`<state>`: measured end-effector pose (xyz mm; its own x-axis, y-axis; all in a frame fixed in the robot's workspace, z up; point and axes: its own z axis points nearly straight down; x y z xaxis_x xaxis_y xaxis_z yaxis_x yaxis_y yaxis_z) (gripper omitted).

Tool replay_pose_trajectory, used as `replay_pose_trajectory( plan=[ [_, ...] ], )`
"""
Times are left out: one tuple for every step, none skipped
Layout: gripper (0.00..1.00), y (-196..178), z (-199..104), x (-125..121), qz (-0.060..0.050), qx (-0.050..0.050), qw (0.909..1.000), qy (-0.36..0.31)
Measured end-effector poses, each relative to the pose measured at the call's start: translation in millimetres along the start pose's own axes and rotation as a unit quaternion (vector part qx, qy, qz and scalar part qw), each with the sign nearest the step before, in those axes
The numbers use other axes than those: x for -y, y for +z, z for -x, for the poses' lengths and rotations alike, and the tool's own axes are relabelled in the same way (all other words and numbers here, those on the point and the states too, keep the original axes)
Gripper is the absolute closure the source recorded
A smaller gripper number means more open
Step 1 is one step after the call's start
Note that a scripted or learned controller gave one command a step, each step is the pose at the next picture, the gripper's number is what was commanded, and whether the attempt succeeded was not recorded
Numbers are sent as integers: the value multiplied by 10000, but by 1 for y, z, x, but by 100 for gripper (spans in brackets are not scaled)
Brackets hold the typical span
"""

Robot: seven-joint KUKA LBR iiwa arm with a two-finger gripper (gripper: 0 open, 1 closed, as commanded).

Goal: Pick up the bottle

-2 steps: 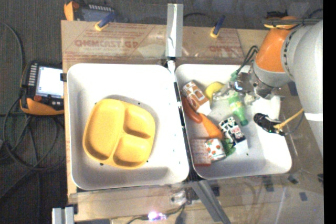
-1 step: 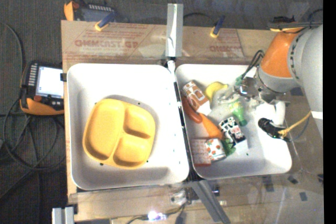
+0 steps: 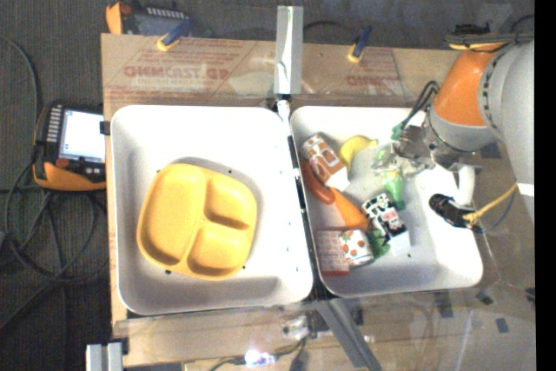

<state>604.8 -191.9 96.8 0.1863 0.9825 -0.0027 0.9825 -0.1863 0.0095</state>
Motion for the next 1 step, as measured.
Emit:
replay_pose_trajectory(
  plan=[
    [100, -90, -25, -43, -62, -19, 9962, -863]
  ],
)
